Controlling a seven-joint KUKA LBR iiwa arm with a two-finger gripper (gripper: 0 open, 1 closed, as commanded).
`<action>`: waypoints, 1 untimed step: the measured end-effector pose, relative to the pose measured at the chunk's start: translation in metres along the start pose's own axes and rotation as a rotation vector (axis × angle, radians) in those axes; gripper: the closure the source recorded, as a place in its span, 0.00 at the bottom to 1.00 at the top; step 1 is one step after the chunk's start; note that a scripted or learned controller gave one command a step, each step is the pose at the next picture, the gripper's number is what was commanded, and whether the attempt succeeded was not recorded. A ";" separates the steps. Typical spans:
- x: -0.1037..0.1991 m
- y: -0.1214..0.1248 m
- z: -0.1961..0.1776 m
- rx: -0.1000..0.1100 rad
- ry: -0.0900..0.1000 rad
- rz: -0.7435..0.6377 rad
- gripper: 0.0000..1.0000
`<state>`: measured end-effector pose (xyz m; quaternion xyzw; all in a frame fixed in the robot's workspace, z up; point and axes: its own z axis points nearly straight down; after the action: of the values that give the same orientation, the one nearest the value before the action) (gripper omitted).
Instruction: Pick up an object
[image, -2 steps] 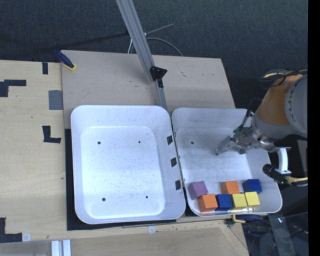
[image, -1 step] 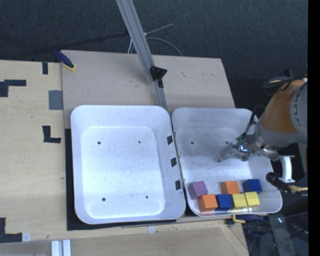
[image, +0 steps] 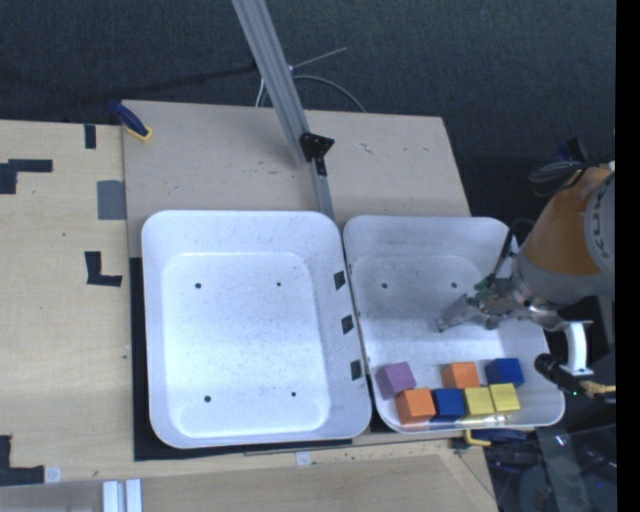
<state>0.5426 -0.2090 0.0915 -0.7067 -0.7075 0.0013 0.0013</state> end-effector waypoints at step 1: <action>0.000 -0.016 0.000 0.000 0.000 0.000 0.00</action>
<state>0.5262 -0.2091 0.0915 -0.7068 -0.7074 0.0013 0.0013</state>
